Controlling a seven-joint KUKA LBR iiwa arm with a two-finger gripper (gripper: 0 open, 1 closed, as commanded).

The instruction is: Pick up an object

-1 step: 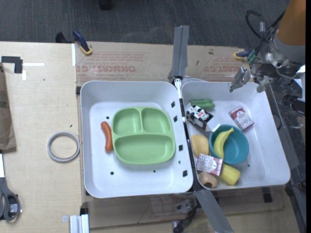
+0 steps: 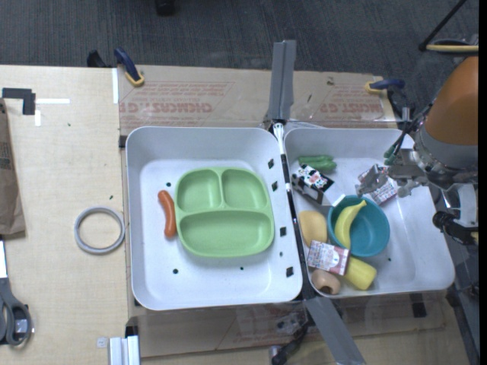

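I see gripper low over right bin, far side. Finger state: can't tell. Blue bowl with banana just below-left of it; cow toy further left. Clutter packed there, likely pick zone.

**Objects lying in the two bins**

The left bin holds a green divided plate lying flat, with an orange sausage just beside its left edge. The right bin holds a blue bowl with a banana in it, a green pepper, a black-and-white cow toy and a yellow piece.
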